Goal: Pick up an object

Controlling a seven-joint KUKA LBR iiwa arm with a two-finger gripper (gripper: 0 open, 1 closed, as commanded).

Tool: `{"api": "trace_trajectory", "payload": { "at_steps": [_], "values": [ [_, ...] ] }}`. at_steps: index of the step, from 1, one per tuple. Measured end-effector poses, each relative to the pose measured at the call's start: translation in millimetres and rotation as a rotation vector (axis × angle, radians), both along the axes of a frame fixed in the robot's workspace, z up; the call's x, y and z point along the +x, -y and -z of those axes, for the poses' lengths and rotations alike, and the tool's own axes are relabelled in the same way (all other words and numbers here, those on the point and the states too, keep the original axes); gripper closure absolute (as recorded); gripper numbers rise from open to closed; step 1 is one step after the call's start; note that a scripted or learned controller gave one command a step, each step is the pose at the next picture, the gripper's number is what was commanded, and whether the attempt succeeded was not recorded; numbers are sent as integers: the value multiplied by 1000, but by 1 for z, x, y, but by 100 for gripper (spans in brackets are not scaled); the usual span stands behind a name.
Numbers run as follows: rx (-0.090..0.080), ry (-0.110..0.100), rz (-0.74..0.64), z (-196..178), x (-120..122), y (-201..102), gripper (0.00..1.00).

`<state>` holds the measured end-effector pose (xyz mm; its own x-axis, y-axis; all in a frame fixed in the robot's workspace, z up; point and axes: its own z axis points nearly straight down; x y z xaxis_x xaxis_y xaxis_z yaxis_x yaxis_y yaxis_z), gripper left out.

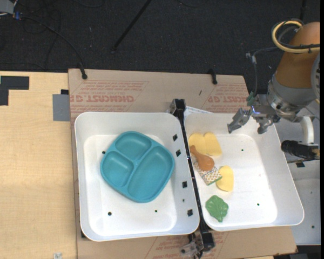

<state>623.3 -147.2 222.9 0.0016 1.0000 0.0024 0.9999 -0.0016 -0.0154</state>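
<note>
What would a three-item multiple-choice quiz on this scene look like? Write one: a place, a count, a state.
1. Where does the teal divided plate lie?
A. left bin
B. right bin
C. on the cardboard

2. How many yellow pieces lie in the right bin?
A. none
B. two
C. five

3. How do the gripper fingers stand?
A. shut on the green piece
B. shut on the plate
C. open, holding nothing

Answers: 1 A, it fills the left bin. 2 B, one yellow piece sits above the brown piece, one below. 3 C, spread fingers hover above the right bin's far rim, the green piece lying far off.
</note>
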Motion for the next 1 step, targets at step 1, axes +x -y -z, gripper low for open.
{"api": "trace_trajectory", "payload": {
  "at_steps": [1],
  "values": [
    [-2, 12, -2, -7, 3, 0, 0]
  ]
}}
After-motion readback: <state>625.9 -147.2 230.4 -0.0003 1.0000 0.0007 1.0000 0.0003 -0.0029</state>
